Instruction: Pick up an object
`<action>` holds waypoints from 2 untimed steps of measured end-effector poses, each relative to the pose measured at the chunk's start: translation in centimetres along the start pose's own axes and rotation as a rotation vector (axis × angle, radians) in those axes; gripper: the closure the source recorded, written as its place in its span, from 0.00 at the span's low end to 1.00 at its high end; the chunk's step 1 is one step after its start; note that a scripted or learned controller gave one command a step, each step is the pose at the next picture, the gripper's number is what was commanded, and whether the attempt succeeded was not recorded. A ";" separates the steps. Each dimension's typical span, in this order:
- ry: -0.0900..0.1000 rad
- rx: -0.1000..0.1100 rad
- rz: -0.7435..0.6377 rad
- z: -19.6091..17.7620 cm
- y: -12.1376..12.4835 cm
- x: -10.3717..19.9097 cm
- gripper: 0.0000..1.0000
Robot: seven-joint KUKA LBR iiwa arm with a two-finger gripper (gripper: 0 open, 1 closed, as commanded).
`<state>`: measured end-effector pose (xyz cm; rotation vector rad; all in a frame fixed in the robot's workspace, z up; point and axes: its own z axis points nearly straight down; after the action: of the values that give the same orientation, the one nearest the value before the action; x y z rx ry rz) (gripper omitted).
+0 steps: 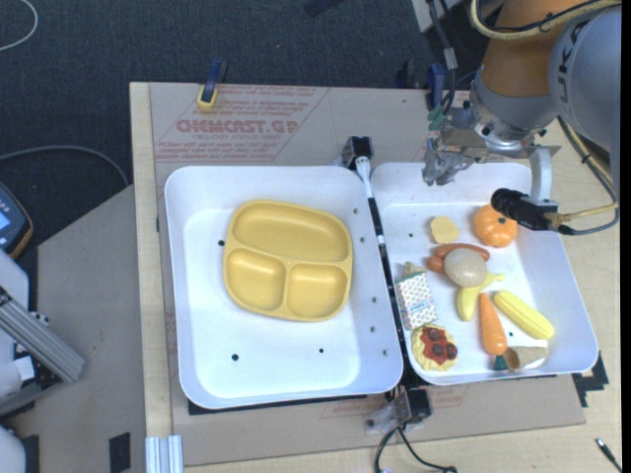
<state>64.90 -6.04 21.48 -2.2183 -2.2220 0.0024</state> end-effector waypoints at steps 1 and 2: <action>-0.001 -0.006 0.001 -1.8 0.8 0.2 1.00; 0.000 0.000 0.002 -1.8 -0.6 -0.1 1.00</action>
<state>64.31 -6.16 23.28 -2.2210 -2.2199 0.0019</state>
